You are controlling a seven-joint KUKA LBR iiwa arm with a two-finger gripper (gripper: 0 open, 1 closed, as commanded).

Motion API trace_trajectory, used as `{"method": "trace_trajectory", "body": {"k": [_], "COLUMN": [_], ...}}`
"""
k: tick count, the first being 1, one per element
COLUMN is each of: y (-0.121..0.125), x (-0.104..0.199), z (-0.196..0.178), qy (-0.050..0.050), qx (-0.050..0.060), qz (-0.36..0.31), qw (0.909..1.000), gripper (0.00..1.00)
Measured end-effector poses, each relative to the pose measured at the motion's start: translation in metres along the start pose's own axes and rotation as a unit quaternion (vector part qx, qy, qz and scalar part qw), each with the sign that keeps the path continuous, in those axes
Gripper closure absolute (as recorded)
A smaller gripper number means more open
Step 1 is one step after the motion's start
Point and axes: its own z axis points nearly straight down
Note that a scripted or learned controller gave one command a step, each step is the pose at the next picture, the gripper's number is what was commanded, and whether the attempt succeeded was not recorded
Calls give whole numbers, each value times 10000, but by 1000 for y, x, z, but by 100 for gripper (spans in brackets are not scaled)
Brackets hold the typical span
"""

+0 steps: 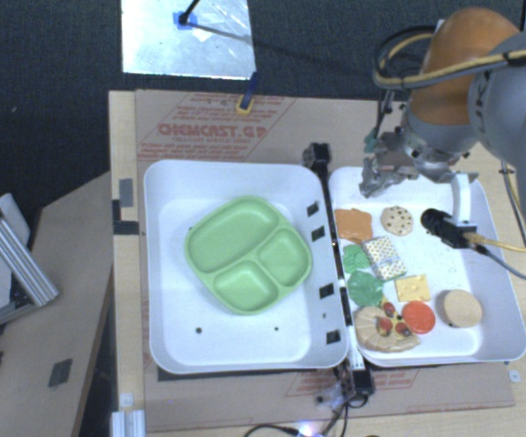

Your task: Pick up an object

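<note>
My gripper [374, 183] hangs over the far left corner of the right bin [500, 271], a little above its floor. Just in front of it lie an orange square cracker [354, 223] and a round speckled cookie [397, 219], both apart from the gripper. Nearer the front of that bin are a patterned packet [387, 258], green leafy pieces [364, 287], a yellow cheese square [413, 288], a red round piece [419, 317], a tan disc [461, 308] and a pizza slice [384, 328]. I see no object carried at the gripper.
The left bin [177, 208] holds a green divided plate [247, 254] at its middle. A black-clipped divider [328, 244] runs between the two bins. The grey arm [509, 89] reaches in from the upper right.
</note>
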Motion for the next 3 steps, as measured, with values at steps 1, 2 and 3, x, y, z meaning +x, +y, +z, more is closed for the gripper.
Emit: {"method": "trace_trajectory", "body": {"k": [1,2,3], "y": [-1,13,1], "x": [26,26,28], "z": [-19,-4,-18], "qy": [-2,-12,-5], "qx": [-4,-2,3], "qz": [13,15,20], "qw": [10000,10000,10000], "gripper": [100,100,100]}}
